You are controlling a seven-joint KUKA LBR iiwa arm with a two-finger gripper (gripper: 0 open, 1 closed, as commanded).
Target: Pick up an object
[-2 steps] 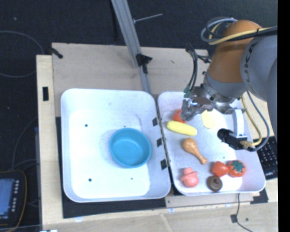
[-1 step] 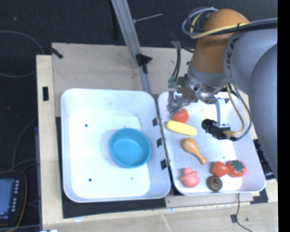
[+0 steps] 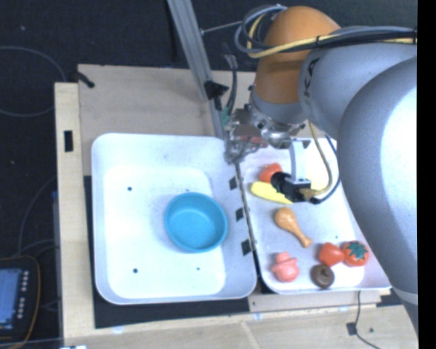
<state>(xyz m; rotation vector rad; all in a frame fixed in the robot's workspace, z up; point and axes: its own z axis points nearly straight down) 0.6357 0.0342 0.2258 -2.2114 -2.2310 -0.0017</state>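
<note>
While gripper (image 3: 240, 142) hovers, banana (image 3: 269, 191) lies nearby.

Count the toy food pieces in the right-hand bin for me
6: an orange piece and yellow banana near the far end, a drumstick mid-bin, and a pink cupcake, brown donut and tomato nearest. The arm may hide more.

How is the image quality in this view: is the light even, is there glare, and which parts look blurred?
Camera view: the light is soft and even; the white bins look bright and slightly washed out, with only faint shadows, such as beside the blue bowl. The grey arm nearest the camera is large and soft in focus. The toys in the right bin, such as the drumstick, are somewhat blurred.
</note>
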